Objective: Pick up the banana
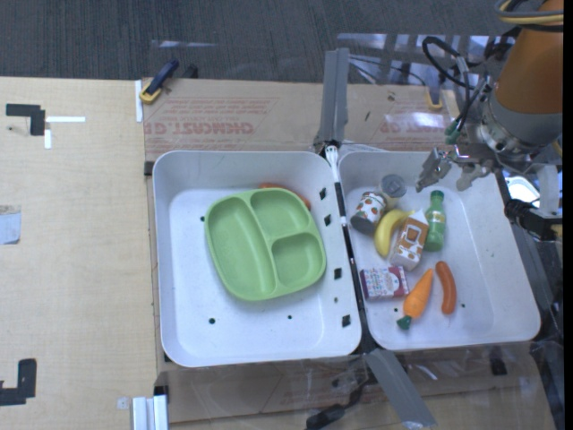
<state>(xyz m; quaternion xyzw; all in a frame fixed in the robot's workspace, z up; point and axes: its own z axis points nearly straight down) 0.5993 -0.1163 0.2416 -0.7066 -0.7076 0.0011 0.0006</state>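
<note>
The banana (388, 231) is seen lying in the right bin (501, 321) among other items. The fingers (433, 170) are held apart above it, gripping nothing.

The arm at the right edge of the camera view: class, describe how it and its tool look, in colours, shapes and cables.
The robot arm has a rounded orange band above a grey wrist section. Black cables loop beside it on its left in the view. Below the wrist sits the tool, a small grey metal assembly with thin finger-like parts. No markings are readable on it.
</note>
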